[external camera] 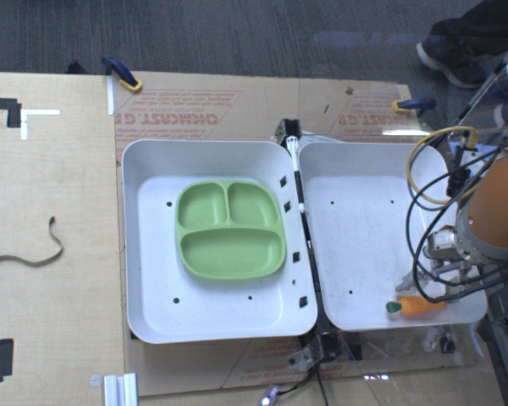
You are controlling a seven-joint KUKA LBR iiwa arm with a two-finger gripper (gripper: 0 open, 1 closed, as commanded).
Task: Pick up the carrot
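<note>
One carrot (421,307) lay directly beneath the tool (444,269) in the right bin (356,227); tool state could not be determined.

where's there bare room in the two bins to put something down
The right bin has the most bare floor: its whole left and middle, from the divider across to the cables. Its lower right corner is crowded by the carrot and the arm. In the left bin, the green plate fills the middle, leaving only strips along the walls.

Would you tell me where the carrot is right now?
The carrot lies in the right bin's near right corner, just below the arm's wrist, far from the green plate.
</note>
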